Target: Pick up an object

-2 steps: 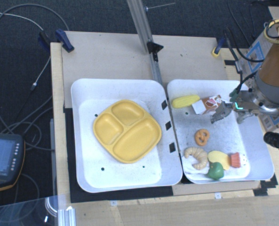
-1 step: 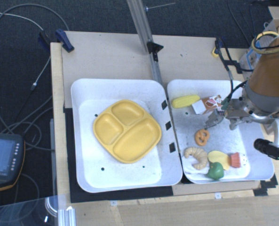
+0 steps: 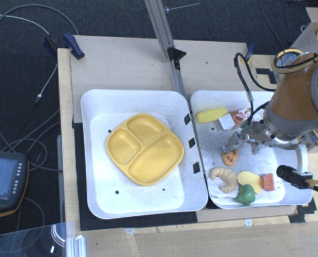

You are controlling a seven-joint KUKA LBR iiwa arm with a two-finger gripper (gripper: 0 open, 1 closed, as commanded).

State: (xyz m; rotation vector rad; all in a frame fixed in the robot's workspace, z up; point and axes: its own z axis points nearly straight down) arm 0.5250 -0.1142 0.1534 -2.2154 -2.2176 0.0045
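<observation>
Camera view: hand (image 3: 238,141) low in right bin (image 3: 287,199), fingers look spread with nothing between them, just above small orange pretzel (image 3: 230,157). Your risks — fingers close beside pretzel, not around it, and nudge it away. Corn cob (image 3: 212,115) and white block (image 3: 226,122) near; stray contact could shove them. Croissant (image 3: 225,178), lemon (image 3: 248,179), green pepper (image 3: 245,195) crowd front wall — tight grasp room there. Yellow plate (image 3: 145,149) sits apart in left bin (image 3: 91,143).

The left bin (image 3: 94,143) is mostly taken by a yellow tray (image 3: 144,149); the right bin (image 3: 212,199) is crowded by toy foods (image 3: 239,181).
</observation>
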